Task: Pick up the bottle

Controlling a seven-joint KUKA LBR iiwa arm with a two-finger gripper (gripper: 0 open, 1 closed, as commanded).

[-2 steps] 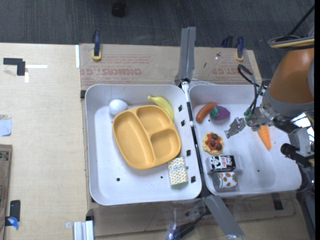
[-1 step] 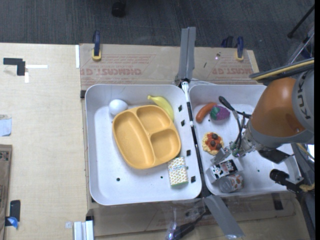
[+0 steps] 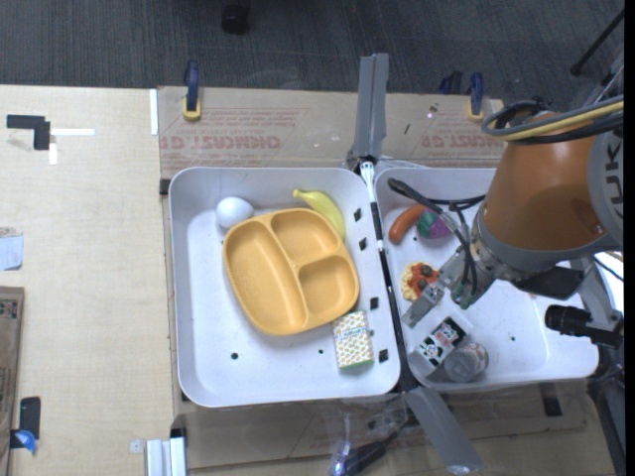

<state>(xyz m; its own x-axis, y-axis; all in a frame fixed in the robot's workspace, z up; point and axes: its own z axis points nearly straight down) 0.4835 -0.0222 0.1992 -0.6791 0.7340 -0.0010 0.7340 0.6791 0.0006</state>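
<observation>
The bottle [image 3: 456, 353] lies on its side at the front of the right bin [image 3: 526, 350]. It is clear plastic with a black-and-white patterned label. My gripper [image 3: 427, 303] hangs low over the middle of that bin, just above and to the left of the bottle, next to a small pizza-slice toy [image 3: 418, 280]. Nothing shows as held. The grey arm with its orange band [image 3: 541, 201] covers the bin's right half.
An orange sausage toy [image 3: 405, 222] and a green-pink ball [image 3: 433, 227] lie at the back of the right bin. The left bin [image 3: 198, 315] holds a yellow divided plate [image 3: 290, 270], a white egg [image 3: 234, 210], a banana [image 3: 322, 206] and a small patterned box [image 3: 353, 341].
</observation>
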